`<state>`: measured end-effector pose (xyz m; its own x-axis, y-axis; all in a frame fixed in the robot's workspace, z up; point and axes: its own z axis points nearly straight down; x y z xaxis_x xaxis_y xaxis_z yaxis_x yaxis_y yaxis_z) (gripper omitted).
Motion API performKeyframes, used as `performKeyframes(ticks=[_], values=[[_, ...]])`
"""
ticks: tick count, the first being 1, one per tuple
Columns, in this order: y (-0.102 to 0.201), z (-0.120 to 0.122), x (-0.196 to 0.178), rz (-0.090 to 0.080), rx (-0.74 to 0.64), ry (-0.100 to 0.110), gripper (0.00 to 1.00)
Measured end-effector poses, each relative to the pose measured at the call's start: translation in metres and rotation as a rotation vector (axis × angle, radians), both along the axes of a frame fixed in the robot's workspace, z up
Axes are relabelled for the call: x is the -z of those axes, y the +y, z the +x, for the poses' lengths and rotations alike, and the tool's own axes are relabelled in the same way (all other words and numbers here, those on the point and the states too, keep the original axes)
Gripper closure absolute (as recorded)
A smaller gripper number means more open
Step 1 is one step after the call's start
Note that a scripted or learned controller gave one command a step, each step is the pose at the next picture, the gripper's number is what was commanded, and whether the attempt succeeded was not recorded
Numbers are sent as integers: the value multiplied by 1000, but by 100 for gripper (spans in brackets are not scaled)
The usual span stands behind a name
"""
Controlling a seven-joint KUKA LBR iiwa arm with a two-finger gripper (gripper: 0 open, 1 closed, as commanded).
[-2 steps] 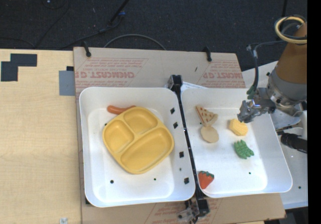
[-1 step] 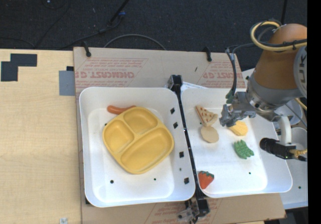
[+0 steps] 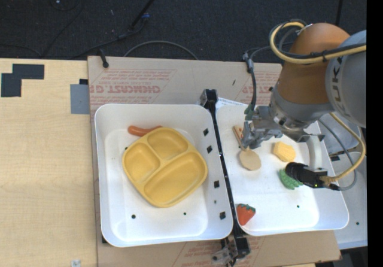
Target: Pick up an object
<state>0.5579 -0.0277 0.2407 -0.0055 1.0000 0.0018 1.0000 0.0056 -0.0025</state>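
The pincer hangs low in the right bin, right over a tan disc and just beside a brown stick; whether it grips anything cannot be told. A yellow block, green piece and strawberry lie nearby. The left bin holds a yellow tray.

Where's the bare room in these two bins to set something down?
Left bin: its near strip, below the yellow divided plate. Right bin: its near floor, between the strawberry and the green piece. Crowded at the far end, where the pincer hangs over the tan piece beside the yellow block.
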Motion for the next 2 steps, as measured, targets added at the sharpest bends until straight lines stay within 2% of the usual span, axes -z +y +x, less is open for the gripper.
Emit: performKeyframes(ticks=[1, 2], values=[[47, 6, -3, -1, 1, 0, 100], [100, 2, 16, -1, 1, 4, 100]])
